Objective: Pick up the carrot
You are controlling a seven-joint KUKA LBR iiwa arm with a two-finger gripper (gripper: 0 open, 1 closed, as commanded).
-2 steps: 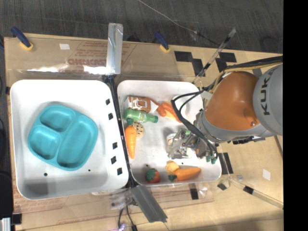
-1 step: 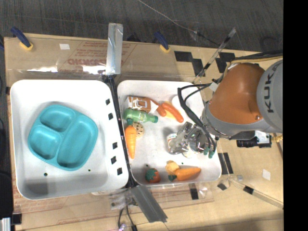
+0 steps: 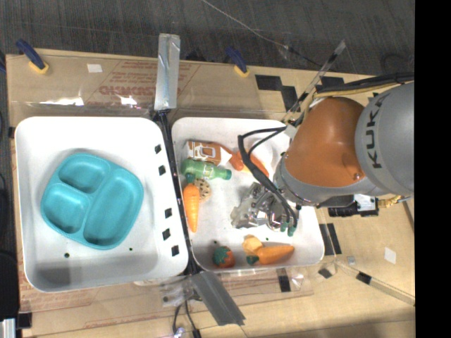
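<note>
Two carrot-shaped items sit in the right bin (image 3: 211, 127), both apparently toy food; a third orange piece near the arm is half hidden.

Item 1, carrot (image 3: 191, 205): lies along the left wall of the bin, tip pointing to the bin's near edge, thick end up by a green bottle (image 3: 205, 170). A small spotted piece (image 3: 204, 187) lies just beside its thick end. Judged light, stiff and smooth, likely hollow plastic; the taper means fingers could slide toward the tip. Best hold: across the thick upper half, fingers closing crosswise. The wall just beside it leaves little room for a finger on that side.

Item 2, second carrot (image 3: 273, 253): lies along the near wall of the bin, touching a yellow piece (image 3: 251, 243), with a red-and-green piece (image 3: 224, 257) near to its left. Same handling judged.

Gripper (image 3: 262, 214): low over the middle of the bin, no item between its fingers. Whether the fingers are spread or pressed together cannot be told; cables and glare obscure them.

Relation: item 1 is well apart from the gripper, to its left; item 2 is near, just below it in the view.

Left bin (image 3: 28, 210): holds a blue tray (image 3: 91, 200).
</note>
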